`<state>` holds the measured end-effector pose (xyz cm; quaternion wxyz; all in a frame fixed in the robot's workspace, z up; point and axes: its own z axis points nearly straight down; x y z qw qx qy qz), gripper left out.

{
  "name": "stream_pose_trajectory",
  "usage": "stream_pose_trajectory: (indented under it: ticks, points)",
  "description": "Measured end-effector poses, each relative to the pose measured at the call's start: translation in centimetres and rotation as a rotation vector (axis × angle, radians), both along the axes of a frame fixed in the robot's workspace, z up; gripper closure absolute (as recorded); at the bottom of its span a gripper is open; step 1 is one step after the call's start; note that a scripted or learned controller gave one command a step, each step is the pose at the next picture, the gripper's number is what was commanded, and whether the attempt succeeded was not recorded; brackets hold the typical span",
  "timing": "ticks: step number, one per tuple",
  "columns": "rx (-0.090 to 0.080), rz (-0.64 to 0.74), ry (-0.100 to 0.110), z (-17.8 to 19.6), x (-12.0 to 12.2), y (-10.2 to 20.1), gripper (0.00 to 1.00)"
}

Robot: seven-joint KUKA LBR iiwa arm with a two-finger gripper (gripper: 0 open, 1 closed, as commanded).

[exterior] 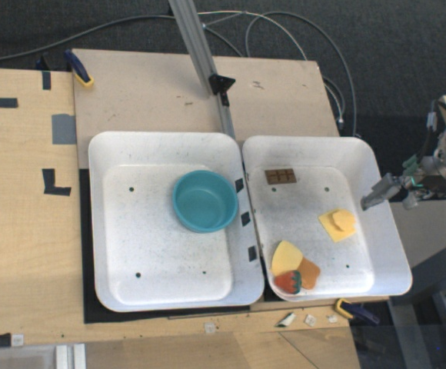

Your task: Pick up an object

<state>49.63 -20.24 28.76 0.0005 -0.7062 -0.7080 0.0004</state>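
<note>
On the bench, as we see it from above:
Left bin [108, 206]: we find a teal bowl [204, 200] standing upright toward its right side, near the wall it shares with the neighbouring bin.
Right bin [361, 156]: we count several small things lying apart from one another.
Brown piece [280, 177]: we see a flat dark brown block, scored like chocolate, near the back left of the right bin.
Yellow block [338, 224]: we place it toward the right side of the right bin, lying flat on the floor, untouched.
Front cluster: we see a pale yellow wedge [286, 256] touching an orange piece [309, 273], with a red piece [287, 283] just below them by the front wall.
Gripper [371, 199]: we see it at the right rim of the right bin, a grey finger slanting down and to the left, its tip above the rim and near the yellow block but apart from it.
Jaws: we cannot tell whether they are apart or together; nothing shows between them.
Clamps: we note a blue and yellow clamp [78, 68] at the board's back left corner and another [354, 310] at the front, just below the right bin.
</note>
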Motion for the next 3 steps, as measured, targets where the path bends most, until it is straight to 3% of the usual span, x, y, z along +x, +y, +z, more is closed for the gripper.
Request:
stream_pose_trajectory:
  ticks: [1, 3]
  points:
    - [0.0, -0.001, 0.0, 0.0, 0.0, 0.0, 0.0]
    - [0.001, -0.002, 0.005, -10.3, 0.0, 0.2, 0.0]
